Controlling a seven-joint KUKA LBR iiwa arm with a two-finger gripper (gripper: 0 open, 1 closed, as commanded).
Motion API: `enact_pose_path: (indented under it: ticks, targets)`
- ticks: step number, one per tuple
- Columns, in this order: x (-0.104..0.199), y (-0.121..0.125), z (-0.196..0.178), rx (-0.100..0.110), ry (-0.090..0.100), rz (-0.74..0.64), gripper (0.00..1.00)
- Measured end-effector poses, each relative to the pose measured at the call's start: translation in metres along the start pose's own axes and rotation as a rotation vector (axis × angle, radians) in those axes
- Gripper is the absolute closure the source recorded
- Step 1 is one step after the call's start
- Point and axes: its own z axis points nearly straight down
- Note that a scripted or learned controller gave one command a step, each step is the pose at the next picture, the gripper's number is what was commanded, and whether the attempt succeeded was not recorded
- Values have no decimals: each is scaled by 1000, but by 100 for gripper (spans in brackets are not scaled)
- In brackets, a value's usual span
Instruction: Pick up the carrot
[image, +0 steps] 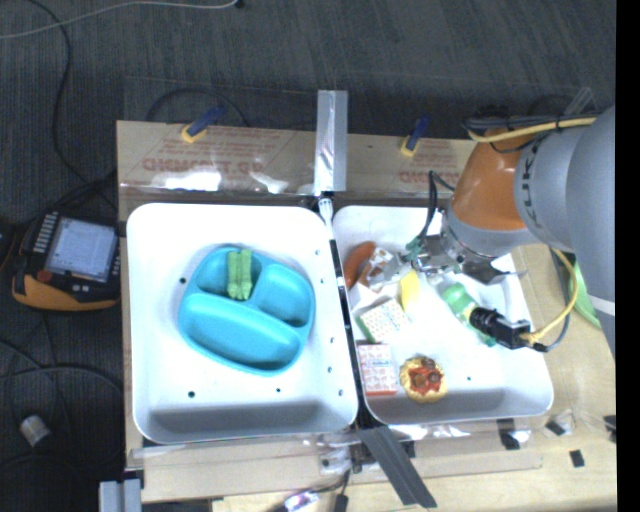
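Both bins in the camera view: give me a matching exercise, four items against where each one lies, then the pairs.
Items
1. green beans
2. pizza slice
3. carrot
4. gripper

Places
A. near front of the right bin
B. in the right bin's far left corner, beside the divider
C. in a compartment of the blue tray in the left bin
D. over the far middle of the right bin, above a yellow item

Pairs: 1-C, 2-A, 3-B, 4-D
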Motion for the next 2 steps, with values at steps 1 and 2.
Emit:
enact_pose_path:
  ticks: [1, 2]
  targets:
    - [-45, 0, -10, 22, -1, 334, 0]
    - [-31, 16, 7, 13, -7, 126, 0]
